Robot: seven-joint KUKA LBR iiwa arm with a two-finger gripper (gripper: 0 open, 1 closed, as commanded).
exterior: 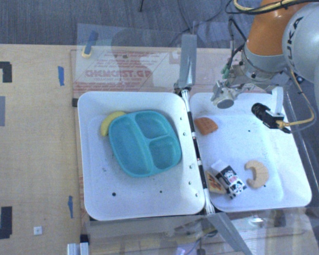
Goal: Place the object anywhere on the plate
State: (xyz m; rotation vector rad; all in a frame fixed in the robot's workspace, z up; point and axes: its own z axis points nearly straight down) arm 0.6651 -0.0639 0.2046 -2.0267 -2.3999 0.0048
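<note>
A yellow object (110, 122) is partly hidden behind the teal plate's (144, 142) upper-left rim — the arm (287, 31) is cut off at upper right.

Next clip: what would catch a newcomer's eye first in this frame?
Probably the teal divided plate in the left bin, with a yellow banana-like piece peeking out at its upper-left edge. Then the grey arm's orange band at top right, its gripper above the right bin, near an orange piece.
</note>
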